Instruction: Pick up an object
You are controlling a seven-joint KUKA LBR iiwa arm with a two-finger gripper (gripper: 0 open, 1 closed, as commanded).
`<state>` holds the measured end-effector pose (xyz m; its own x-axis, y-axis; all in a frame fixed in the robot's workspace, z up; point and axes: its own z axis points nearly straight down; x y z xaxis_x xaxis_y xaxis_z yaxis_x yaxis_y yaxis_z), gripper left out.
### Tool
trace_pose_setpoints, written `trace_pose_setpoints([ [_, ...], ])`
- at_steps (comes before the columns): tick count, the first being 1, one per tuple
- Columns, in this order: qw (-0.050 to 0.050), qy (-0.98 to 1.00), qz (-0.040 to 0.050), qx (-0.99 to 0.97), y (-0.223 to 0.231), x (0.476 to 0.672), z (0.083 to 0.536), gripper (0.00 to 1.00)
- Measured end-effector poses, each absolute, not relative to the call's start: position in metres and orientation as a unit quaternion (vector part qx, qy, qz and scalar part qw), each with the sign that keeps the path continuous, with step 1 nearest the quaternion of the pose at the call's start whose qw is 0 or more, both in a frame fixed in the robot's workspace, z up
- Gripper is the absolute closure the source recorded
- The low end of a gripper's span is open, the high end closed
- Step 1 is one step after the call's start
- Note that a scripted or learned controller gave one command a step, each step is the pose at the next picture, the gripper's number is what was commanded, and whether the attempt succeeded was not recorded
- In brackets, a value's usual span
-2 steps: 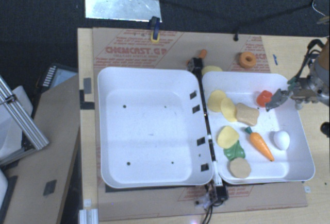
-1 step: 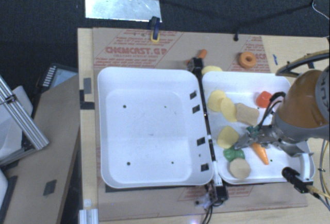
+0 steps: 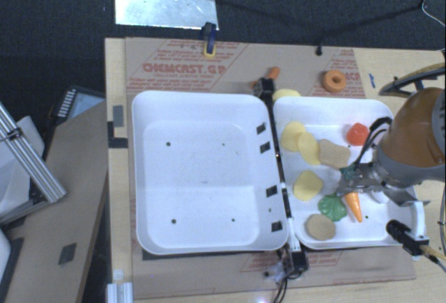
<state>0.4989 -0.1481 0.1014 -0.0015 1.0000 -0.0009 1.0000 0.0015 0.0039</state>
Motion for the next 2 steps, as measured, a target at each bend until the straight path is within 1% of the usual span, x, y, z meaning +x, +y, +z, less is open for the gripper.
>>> trace_pose_setpoints([
  [1, 0.003, 0.709, 0.0027, 0.705, -0.126, 0.502, 0.173, 1.00],
  [2, 0.002, 0.712, 0.0034, 0.702, -0.049, 0.561, 0.186, 1.00],
])
